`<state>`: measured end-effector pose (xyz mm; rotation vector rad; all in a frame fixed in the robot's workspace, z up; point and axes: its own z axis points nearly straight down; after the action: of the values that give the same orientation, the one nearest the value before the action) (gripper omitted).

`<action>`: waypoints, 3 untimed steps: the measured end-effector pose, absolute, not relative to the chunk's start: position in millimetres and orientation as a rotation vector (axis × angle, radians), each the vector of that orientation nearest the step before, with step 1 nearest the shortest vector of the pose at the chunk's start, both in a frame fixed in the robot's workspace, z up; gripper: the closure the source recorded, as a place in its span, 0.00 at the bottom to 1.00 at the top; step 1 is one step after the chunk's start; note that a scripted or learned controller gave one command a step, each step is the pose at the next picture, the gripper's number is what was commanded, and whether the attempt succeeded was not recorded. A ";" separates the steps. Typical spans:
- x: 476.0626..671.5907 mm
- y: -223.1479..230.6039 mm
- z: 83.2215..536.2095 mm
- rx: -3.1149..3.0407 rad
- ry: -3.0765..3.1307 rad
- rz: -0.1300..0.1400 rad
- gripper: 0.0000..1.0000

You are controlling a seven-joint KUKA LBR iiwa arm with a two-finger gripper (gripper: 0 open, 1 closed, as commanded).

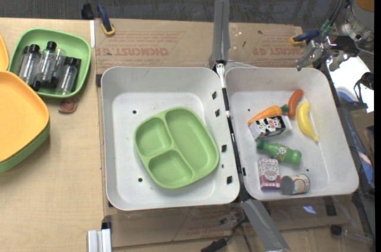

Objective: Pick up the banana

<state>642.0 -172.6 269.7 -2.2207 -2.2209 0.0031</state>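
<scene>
Past the can (296, 184) and bottle (280, 152), the banana (306, 120) looks light, smooth, best pinched mid-curve; the gripper (318, 54) fingers' spread cannot be told.

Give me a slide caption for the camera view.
Gripper poised above right bin; banana lies among toy groceries.

The bench (65, 185) bears two white bins (119, 143) and stacked orange plates (21, 126).

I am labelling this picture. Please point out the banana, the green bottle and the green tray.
banana (306, 120), camera view, middle of its curve.
green bottle (280, 152), camera view, its body.
green tray (205, 152), camera view, right compartment's floor.
</scene>
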 end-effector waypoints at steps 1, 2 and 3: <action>602.1 -168.5 176.1 -2.561 -1.816 0.004 0.00; 569.0 -185.8 90.8 -2.559 -1.818 0.004 0.00; 568.5 -186.8 99.4 -2.562 -1.813 0.005 1.00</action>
<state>568.5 -186.8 99.4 -2.5617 -1.8132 0.0048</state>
